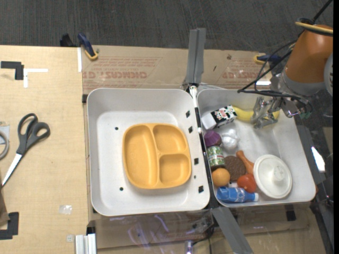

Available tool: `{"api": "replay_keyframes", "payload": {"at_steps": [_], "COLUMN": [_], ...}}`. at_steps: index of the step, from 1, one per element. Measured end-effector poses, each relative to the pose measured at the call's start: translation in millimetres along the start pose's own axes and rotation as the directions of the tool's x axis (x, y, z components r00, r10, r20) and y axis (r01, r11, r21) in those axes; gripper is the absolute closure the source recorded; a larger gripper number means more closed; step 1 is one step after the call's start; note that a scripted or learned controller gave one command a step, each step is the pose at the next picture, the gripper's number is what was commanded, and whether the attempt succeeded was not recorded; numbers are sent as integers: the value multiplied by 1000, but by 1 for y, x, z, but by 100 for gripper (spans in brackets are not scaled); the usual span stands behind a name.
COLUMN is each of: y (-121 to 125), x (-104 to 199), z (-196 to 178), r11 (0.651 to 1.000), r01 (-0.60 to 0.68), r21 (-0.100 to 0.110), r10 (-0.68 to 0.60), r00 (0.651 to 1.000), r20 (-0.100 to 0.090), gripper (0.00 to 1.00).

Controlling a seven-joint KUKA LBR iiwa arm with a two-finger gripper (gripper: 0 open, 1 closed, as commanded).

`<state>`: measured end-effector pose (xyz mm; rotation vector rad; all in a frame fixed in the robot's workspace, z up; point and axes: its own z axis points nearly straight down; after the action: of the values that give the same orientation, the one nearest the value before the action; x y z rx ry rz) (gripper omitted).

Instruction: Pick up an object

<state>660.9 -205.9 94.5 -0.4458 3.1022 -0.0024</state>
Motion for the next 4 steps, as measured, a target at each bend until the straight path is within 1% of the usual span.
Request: {"api": "replay_keyframes", "payload": {"at_steps": [1, 2, 3, 4], "y": [0, 61, 104, 94], "x": [5, 59, 114, 51], "z": [3, 1, 0, 1], "r11": [1000, 1000, 998, 990], "r01": [-1, -7, -63, -139], "r21": [-9, -2, -2, -1], "r10": [1, 7, 63, 139], "r00": [1000, 1000, 998, 990], "r20": [-20, -2, -1, -3], "gripper": [0, 0, 0, 0]}}
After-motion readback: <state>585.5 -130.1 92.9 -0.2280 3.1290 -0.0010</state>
